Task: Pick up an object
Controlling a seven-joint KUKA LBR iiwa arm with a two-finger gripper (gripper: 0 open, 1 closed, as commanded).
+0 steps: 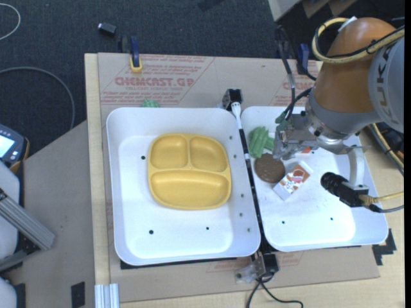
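Dark carpet surrounds the counter [160,76].

Left bin [128,223]: yellow divided tray [189,171].

Right bin [321,230]: green item [259,140], brown round disc [269,168], small white-and-red packet [292,179], all close together.

End effector [287,145]: low over this cluster, beside the disc; finger state cannot be told.

Progress: nothing visibly lifted; grasp and lift remain.

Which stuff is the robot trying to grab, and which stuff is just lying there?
Job things, right bin: brown round piece, green toy, small white packet, gripper just above them.

Lying about: yellow divided tray in left bin.
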